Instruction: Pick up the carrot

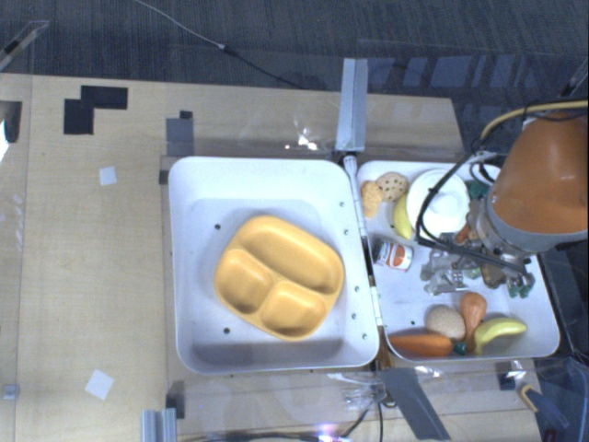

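The carrot (471, 313) is a short orange root, thick at its far end and tapering toward the front wall of the right bin (550, 316). It lies between a tan rounded item (445, 321) and a yellow-green banana (499, 331). My gripper (448, 276) hangs just above and slightly left of the carrot's thick end, below the arm's orange band (543, 187). Nothing is visibly held in it.
A long orange-red sausage-shaped item (421, 344) lies along the right bin's front wall. Cookies (383, 190), another banana (402, 217), a white dish (444, 208) and a small can (396, 255) crowd its far half. The left bin (198, 339) holds a yellow divided plate (279, 275).
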Motion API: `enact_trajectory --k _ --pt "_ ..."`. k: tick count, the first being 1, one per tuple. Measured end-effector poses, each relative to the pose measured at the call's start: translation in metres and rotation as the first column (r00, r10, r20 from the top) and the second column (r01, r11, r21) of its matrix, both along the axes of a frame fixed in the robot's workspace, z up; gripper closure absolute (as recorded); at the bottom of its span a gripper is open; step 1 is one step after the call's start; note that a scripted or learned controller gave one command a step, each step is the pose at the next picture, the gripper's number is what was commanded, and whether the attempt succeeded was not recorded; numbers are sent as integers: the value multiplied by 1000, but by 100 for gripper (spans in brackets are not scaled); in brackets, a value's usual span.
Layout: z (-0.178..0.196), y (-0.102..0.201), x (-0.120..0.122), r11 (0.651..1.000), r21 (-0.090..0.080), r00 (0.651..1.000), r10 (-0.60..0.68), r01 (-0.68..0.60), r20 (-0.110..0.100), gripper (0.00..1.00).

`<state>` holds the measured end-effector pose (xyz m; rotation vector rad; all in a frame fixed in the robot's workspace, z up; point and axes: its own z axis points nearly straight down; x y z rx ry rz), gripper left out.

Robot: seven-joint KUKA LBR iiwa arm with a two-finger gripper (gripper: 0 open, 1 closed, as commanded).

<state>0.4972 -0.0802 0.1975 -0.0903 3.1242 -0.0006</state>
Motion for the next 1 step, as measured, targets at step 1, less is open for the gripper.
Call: enact_trajectory --k 1 --pt "288 -16 39 995 -1 995 -96 96 6 100"
